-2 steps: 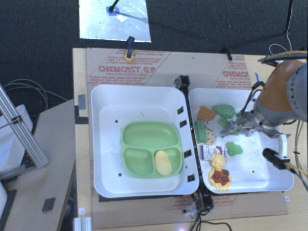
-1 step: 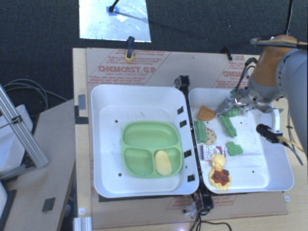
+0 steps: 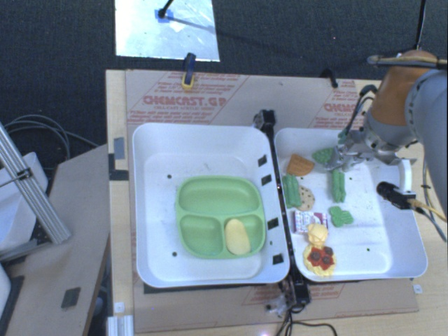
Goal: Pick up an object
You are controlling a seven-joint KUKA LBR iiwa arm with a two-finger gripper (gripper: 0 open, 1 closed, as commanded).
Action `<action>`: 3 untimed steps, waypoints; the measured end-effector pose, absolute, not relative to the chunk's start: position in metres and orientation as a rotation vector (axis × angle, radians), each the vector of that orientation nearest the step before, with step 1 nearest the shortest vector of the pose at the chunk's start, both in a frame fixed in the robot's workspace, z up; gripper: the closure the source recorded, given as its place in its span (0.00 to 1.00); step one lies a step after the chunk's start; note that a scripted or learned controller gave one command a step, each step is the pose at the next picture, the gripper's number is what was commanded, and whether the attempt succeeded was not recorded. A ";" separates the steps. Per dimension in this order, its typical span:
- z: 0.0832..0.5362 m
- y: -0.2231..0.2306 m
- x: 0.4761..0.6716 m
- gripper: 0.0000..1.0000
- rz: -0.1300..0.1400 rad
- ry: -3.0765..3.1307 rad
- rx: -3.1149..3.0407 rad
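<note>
Toys lie scattered in the right bin [image 3: 402,257], and that bin is the landmark here. Seen from the one camera above the surface [image 3: 210,89], the pincer [image 3: 341,156] hangs over the bin's far end, reached in from the right by the grey arm [image 3: 420,114] with its orange band. Its tip sits just beside a green piece [image 3: 323,155] and just above a long green pod [image 3: 338,185], so one of these two looks like the target; which one I cannot tell. Whether the pincer stands wide, narrow, or closed on anything is not readable, since its tip blurs into the dark wrist hardware, and nothing is visibly lifted.

Toward the bin's left wall lie an orange wedge [image 3: 300,165], another green pod [image 3: 291,190] and a speckled cookie [image 3: 306,197]. Nearer the bin's front are a small green piece [image 3: 341,217], a red-and-white packet [image 3: 303,222], and a yellow and red toy [image 3: 319,252] whose shape is hard to make out. A black part [image 3: 393,194] on the arm's cable covers some of the bin's right side.

Left of that bin, the other bin [image 3: 150,187] holds a green divided tray [image 3: 210,201] with a yellow piece [image 3: 238,236] resting in one compartment, well apart from the arm, likely a drop-off spot.
</note>
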State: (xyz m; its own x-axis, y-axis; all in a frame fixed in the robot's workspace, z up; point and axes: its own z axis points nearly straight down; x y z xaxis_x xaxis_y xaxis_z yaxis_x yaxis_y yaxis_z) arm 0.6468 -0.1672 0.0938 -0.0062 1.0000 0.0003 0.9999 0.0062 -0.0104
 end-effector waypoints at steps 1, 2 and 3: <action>0.197 -0.124 0.665 1.00 -0.010 -2.236 -2.218; 0.231 -0.163 0.660 1.00 -0.004 -2.225 -2.226; 0.229 -0.161 0.660 0.00 -0.002 -2.227 -2.221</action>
State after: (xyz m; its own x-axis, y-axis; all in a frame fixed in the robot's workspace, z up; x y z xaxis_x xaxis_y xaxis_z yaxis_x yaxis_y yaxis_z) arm 0.6596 -0.1613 0.2292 -0.0030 1.0000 -0.0015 1.0000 0.0030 0.0035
